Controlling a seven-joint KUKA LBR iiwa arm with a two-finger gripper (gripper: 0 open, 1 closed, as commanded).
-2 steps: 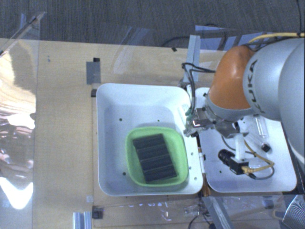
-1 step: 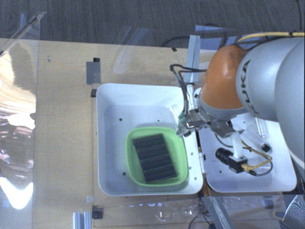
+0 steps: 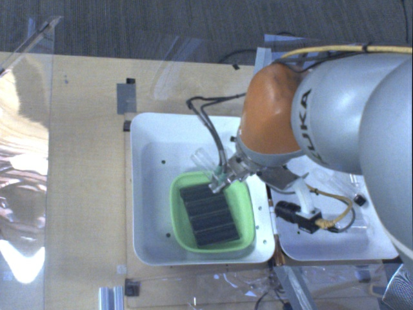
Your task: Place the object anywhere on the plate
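Pale wood bench [image 3: 77,173] up front, and on it the left bin [image 3: 145,237], with the green plate [image 3: 179,228] sitting in its near right part. And look at that: the slab [image 3: 210,215], black and ribbed, lies flat across the plate, filling most of it, its near end close to the near rim. Further back, the gripper [image 3: 219,179] is right down at the slab's far right corner, touching it or just above. Whether it is clamped on that corner or let go can't be told from up here, because the wrist hides it. Behind and to the right looms the arm [image 3: 335,108], orange band and all, over the seam between the bins. The danger now, by the look of it: if the grip is on, any lift would haul the slab off the plate, and a sideways exit could clip that corner, skidding the slab onto the rim or tipping the light plate. Beyond the bench, dark floor [image 3: 193,11].
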